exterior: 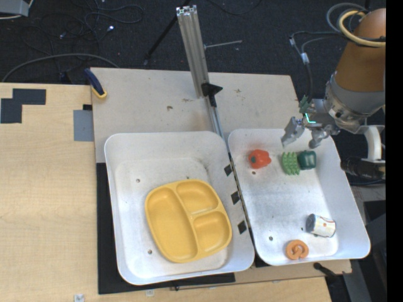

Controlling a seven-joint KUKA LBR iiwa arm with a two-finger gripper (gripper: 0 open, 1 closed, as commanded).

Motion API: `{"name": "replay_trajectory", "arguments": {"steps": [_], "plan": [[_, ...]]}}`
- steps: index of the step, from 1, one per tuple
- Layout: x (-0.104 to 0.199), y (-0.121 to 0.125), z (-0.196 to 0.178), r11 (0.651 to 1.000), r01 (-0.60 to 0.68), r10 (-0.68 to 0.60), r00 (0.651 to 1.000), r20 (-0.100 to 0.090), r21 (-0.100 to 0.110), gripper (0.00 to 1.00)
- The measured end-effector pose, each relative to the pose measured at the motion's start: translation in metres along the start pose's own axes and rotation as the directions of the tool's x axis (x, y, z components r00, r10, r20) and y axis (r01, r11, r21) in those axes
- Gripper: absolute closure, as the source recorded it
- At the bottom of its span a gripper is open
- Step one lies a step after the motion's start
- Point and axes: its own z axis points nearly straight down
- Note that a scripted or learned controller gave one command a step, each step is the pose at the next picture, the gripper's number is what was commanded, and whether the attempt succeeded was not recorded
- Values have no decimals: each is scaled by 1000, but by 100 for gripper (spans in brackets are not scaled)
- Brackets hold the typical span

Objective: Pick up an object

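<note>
Camera view, nearest edge first: an orange ring (296, 250) sits by the right bin's (277, 200) front rim, and a small white-and-blue piece (320, 226) lies just behind it toward the right wall. The left bin (126, 168) holds a yellow divided tray (187, 219). Bare white floor spreads across the right bin's middle. Further back lie a red pepper-like toy (258, 159) and a green ridged object (297, 162), well apart. The pincer (304, 134) hangs just above the green object, fingers spread, pinching nothing.
</note>
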Motion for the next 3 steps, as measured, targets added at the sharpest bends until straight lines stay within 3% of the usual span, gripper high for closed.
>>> {"name": "replay_trajectory", "arguments": {"steps": [1, 3], "plan": [[0, 1, -1, 1000, 0, 0, 1000, 0, -3, 0], [-4, -12, 108, 1000, -1, 1, 1000, -1, 4, 0]]}}
